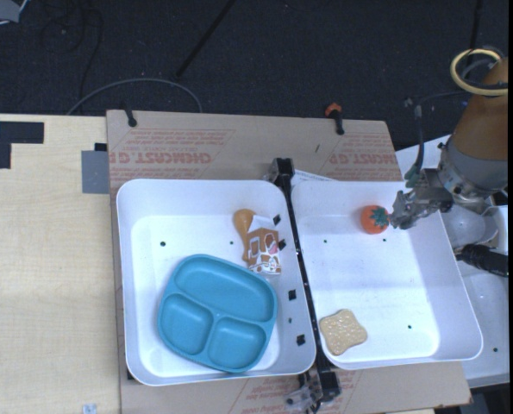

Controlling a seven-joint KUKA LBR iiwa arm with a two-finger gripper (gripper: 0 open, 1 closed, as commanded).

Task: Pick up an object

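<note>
I am watching the gripper [401,216] hovering at the right bin's [446,270] far edge, just beside the tomato [374,219]. I cannot tell whether the fingers are open or closed. I am judging the tomato light, smooth and prone to rolling, so I am planning a grip across its round middle.

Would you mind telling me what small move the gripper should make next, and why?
Probably a short move toward the camera view's left and down, onto the tomato. The gripper sits just beside it in the right bin, nearer than the toast. Whether they touch, I cannot tell.
</note>
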